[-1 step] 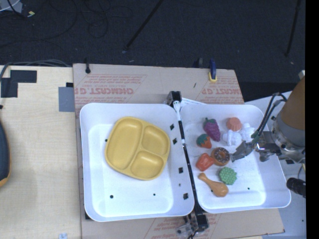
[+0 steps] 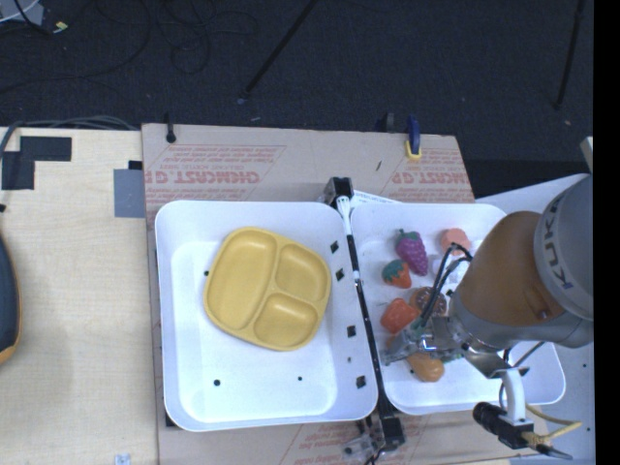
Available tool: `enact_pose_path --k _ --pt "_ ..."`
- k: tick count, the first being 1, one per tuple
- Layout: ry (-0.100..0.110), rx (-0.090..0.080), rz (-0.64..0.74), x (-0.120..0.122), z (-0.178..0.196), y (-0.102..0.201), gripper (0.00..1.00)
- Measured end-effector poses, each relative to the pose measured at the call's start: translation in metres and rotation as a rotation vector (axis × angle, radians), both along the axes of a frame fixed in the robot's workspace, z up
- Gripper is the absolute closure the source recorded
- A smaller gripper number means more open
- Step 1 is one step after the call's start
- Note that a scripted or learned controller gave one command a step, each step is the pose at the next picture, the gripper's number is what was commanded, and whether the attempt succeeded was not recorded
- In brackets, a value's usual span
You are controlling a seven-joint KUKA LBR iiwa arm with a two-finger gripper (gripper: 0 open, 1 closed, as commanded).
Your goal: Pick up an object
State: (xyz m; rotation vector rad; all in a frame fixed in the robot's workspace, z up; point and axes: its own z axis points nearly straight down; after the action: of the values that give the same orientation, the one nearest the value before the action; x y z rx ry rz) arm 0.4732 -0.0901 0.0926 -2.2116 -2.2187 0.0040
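The right bin [image 2: 484, 405] holds several toy foods. A purple grape bunch [image 2: 414, 252] lies near its far side, with a red strawberry [image 2: 396, 274] just in front of it and a pink piece [image 2: 453, 239] to the right. An orange-red piece [image 2: 398, 314] sits nearer the left wall. A yellow-orange fruit [image 2: 426, 366] lies at the front. My gripper [image 2: 418, 343] is low in this bin, between the orange-red piece and the yellow-orange fruit, right above the latter. The wrist and its cables hide the parts beneath.
A yellow divided plate [image 2: 268, 287] lies in the left bin [image 2: 194, 386]. The black divider [image 2: 356, 303] runs between the two bins. The grey arm with its orange band [image 2: 513, 274] covers the right half of the right bin.
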Motion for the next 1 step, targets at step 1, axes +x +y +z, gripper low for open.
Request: enact_pose_path --k 1 --pt "-0.003 -0.002 -0.011 0.0012 0.0135 -0.0047 1.00"
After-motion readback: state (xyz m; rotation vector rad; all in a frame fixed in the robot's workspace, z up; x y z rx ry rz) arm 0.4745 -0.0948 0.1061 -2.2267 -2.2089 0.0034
